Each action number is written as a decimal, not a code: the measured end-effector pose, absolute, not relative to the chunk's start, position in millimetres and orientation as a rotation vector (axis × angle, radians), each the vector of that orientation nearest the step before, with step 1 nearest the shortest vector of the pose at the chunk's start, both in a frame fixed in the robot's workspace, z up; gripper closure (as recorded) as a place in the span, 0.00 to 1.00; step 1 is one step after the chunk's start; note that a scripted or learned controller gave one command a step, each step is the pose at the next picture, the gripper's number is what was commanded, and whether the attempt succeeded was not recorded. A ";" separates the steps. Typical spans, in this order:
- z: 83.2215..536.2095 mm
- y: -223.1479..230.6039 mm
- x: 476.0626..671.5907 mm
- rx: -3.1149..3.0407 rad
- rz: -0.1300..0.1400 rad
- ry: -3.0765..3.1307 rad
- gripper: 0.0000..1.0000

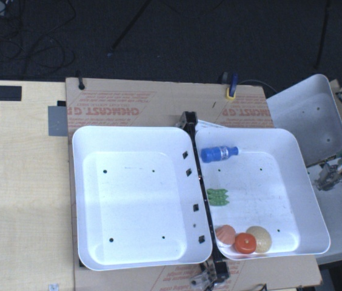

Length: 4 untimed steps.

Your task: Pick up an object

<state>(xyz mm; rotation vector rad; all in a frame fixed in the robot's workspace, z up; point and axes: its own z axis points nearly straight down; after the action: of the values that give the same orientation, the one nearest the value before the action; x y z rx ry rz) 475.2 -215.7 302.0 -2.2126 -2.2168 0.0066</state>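
Observation:
The right bin [292,162] holds several small objects. A blue bottle [219,154] with a white cap lies on its side near the far left corner. A green pea pod [217,197] lies by the left wall, about midway down. In the near left corner sit a pink-orange piece [224,234], a red round fruit [245,243] and a tan round piece [260,237], all touching or nearly touching.
The left bin [132,196] stands beside the right one, with a black divider strip [199,187] between them. A grey metal panel [304,111] tilts at the back right. A small metal fitting [330,177] sits at the right edge.

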 end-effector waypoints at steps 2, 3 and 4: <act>320.2 -216.4 474.9 -2.199 0.009 -2.224 1.00; 329.3 -216.8 474.9 -2.191 0.011 -2.229 1.00; 338.4 -217.2 474.9 -2.184 0.012 -2.234 1.00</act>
<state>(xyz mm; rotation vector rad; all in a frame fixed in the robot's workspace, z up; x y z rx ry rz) 474.9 -217.2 338.4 -2.1839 -2.2338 0.0125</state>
